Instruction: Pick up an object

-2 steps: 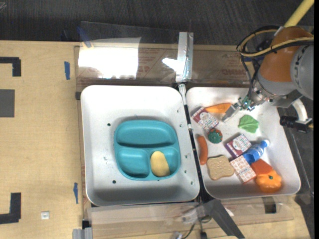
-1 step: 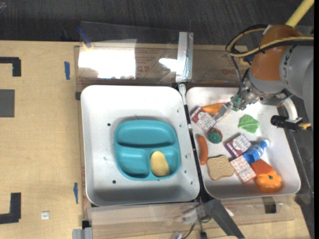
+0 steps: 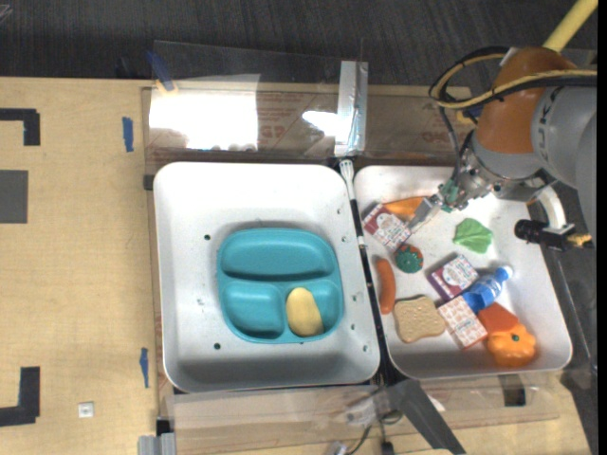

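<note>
Altogether, one potato [image 3: 303, 311] on one teal tray [image 3: 275, 263]; two bins.

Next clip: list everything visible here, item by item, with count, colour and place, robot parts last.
Left bin: 1, white, centre of bench.
Divided tray: 1, teal, inside left bin.
Potato: 1, yellow, tray's lower right compartment.
Right bin: 1, white, beside left bin.
Carrot: 1, orange, right bin top left, by the gripper.
Leaf: 1, green, right bin upper middle.
Sausage: 1, orange-red, right bin left edge.
Bread slice: 1, tan, right bin bottom.
Bottle: 1, blue, right bin centre.
Pumpkin: 1, orange, right bin bottom right.
Snack packets: 3, red and white, scattered in right bin.
Arm: 1, grey and orange, from right.
Gripper: 1, over right bin.
</note>
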Robot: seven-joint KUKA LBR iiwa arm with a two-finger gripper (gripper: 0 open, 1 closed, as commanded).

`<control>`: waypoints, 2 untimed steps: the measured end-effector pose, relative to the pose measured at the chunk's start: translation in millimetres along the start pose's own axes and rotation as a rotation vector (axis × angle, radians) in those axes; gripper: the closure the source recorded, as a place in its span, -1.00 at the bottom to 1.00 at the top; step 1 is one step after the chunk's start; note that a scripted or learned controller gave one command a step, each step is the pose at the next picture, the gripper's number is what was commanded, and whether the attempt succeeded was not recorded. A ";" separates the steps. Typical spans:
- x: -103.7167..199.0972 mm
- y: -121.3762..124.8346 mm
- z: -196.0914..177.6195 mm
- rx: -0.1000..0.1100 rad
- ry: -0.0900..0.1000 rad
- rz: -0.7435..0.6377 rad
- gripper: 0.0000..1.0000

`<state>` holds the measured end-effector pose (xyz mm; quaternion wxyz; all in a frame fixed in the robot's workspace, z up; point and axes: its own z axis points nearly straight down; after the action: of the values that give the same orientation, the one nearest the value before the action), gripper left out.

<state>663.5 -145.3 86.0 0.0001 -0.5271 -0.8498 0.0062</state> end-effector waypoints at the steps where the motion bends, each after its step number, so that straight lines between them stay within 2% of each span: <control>1: 25.6 13.8 -0.5 -0.002 0.001 0.044 -1.00; 2: 24.3 14.2 -11.8 -0.004 -0.002 0.041 1.00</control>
<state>665.4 -117.1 97.5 -0.0019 -0.5442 -0.8390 0.0052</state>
